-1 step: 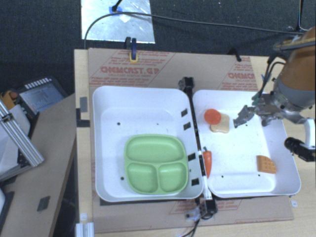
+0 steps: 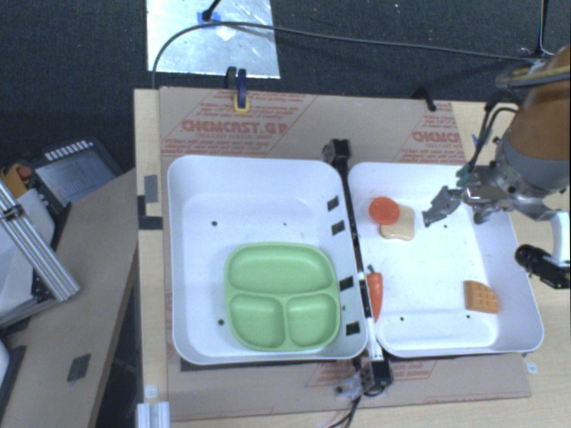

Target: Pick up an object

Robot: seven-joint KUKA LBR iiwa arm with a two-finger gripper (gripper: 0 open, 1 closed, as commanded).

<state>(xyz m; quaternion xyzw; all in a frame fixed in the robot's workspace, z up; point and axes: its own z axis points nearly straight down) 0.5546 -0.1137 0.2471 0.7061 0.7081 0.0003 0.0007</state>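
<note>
Divided plate in left bin; waffle in right bin.

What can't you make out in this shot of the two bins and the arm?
- Gripper, camera view: too small and blurred to tell how its fingers stand.
- Arm: cut off by the right edge.
- Carrot: partly hidden by the right bin's wall.
- Beige piece beside the tomato: too small to identify.

- Left shallow white bin holds a pale green three-compartment plastic tray.
- Right shallow white bin holds a round orange-red piece touching a cream block, a small carrot, a tan waffle square.
- Grey two-finger gripper hangs near the cream block.
</note>
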